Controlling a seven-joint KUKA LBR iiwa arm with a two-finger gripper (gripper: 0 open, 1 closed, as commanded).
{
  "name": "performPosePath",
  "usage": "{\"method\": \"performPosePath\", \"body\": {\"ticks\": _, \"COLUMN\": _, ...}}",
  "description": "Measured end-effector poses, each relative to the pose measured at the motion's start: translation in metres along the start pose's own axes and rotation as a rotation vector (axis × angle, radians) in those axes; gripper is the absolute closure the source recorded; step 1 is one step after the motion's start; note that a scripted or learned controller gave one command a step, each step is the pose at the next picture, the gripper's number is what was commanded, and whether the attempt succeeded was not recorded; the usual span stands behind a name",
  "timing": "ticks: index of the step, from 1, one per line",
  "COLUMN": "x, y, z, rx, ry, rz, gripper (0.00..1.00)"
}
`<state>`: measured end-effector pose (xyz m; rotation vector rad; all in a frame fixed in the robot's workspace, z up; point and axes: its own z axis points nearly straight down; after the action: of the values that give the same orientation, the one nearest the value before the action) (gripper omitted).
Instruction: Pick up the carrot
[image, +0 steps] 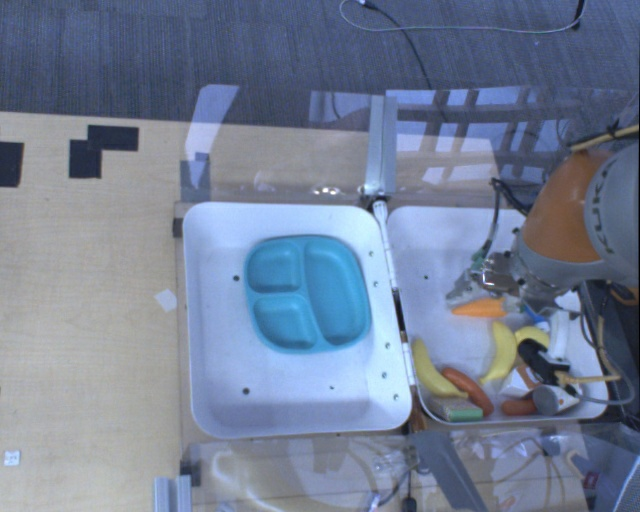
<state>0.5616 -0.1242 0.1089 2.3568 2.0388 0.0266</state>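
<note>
The carrot (480, 309) lies on the floor of the right bin (430, 240), about midway between that bin's near and far walls and toward its right side. It rests roughly level, long axis running left to right, with the pointed end to the left.

The jaws (482, 283) hang just on the far side of the carrot, their metal tips coming down right at its far edge. Touching or just clear of it cannot be told. The carrot is not between the tips; it sits beside them on the near side. How wide the jaws stand cannot be told, since the wrist and cabling crowd the spot.

The arm (575, 215) comes in from the right, its orange band over the bin's right wall.

Nearer than the carrot lie other play foods: a banana (432, 368) along the bin's left wall, a sausage (468, 388) just right of it, a green block (461, 411) at the near wall, and a second banana (501, 351) standing nearly upright in the view, just near-right of the carrot.

The left bin (210, 300) holds a blue tray (305, 293) with three compartments, set near its middle. Both bins sit on the pale wooden surface (90, 330).
</note>
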Motion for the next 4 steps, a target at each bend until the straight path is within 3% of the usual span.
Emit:
{"method": "performPosePath", "body": {"ticks": 1, "x": 0.0, "y": 0.0, "z": 0.0, "rx": 0.0, "ry": 0.0, "rz": 0.0, "gripper": 0.0}}
{"method": "performPosePath", "body": {"ticks": 2, "x": -0.026, "y": 0.013, "z": 0.02, "rx": 0.015, "ry": 0.004, "rz": -0.168, "gripper": 0.0}}
{"method": "performPosePath", "body": {"ticks": 3, "x": -0.025, "y": 0.016, "z": 0.008, "rx": 0.01, "ry": 0.007, "rz": -0.169, "gripper": 1.0}}
{"method": "performPosePath", "body": {"ticks": 4, "x": -0.004, "y": 0.038, "z": 0.003, "rx": 0.021, "ry": 0.008, "rz": -0.368, "gripper": 1.0}}
